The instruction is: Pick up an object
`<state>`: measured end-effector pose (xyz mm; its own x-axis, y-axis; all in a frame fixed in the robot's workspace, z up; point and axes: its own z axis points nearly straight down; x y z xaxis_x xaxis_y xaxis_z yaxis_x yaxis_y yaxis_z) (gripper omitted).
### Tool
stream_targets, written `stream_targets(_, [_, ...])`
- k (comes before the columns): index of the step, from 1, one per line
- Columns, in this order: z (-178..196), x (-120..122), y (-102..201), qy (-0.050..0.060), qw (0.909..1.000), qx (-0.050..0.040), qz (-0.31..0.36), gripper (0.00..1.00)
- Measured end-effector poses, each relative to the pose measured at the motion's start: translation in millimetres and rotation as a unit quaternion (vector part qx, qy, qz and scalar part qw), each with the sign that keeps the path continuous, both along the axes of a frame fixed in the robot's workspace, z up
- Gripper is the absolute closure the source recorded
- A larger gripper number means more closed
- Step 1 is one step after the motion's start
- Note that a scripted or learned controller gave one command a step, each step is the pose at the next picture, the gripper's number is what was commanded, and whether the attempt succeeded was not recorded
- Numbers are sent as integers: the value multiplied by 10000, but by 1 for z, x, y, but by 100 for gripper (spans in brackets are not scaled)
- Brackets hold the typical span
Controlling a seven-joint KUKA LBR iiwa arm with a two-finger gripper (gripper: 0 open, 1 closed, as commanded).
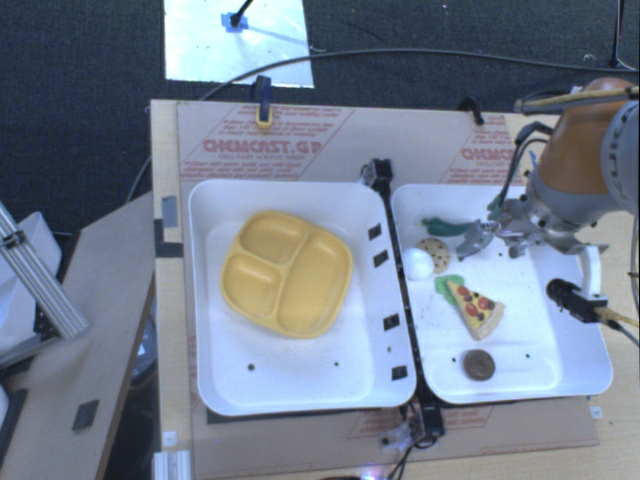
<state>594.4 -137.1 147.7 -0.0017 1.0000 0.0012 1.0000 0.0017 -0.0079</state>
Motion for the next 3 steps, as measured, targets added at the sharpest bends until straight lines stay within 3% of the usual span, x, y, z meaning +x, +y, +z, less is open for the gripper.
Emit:
stream_targets(1, [-47,4,0,1,10000,4,-2,0])
stream_targets(2, [-37,5,0,-3,10000,1,-1,100])
stream_targets(3, [3,10,-4,-41,10000,-8,3,100])
